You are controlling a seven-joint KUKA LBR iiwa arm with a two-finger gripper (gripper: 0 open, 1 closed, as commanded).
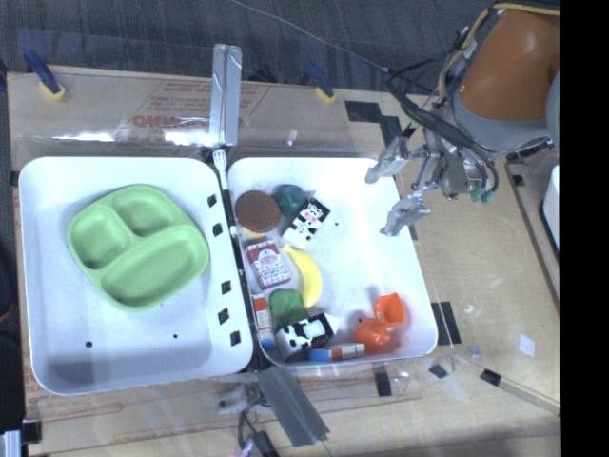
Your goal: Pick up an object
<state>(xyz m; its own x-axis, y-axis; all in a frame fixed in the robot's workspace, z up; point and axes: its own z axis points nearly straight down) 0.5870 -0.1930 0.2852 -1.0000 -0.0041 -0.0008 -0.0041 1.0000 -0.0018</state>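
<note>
My gripper (395, 190) hangs over the right bin's (362, 246) far right corner, its two grey fingers spread apart with nothing between them. Below and to its left lie the bin's objects: a brown round disc (257, 210), a dark green lump (289, 198), a black-and-white cow-patterned piece (307, 220), a red-and-white packet (269, 266), a yellow banana (306, 274), a green block (285, 306), a second cow-patterned piece (304, 333), an orange toy (381, 322) and a marker (335, 353).
The left bin (57, 341) holds a green divided plate (138, 244). A metal divider post (225, 93) stands between the bins at the back. The arm's orange band (504, 60) and cables sit at the upper right.
</note>
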